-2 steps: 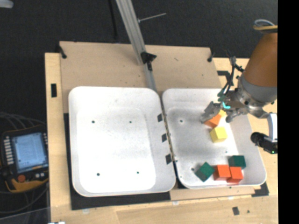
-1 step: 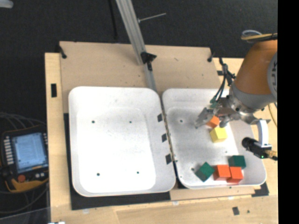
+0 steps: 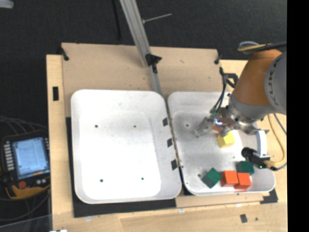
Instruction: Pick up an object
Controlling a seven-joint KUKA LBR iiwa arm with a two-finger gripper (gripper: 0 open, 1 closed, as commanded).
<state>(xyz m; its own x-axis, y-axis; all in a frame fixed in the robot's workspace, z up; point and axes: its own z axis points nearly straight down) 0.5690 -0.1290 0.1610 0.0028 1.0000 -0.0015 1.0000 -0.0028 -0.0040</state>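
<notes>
Right now I am seeing the fingers (image 3: 208, 126) hanging spread apart, gripping nothing, a yellow block (image 3: 225, 139) sitting just beside them.

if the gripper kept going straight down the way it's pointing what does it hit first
Most likely the bare floor of the right bin. The gripper hangs over an open patch there, with the yellow block beside it toward the arm. Depth is hard to judge from this slanted view, so the block may be nearer the line than it looks.
</notes>
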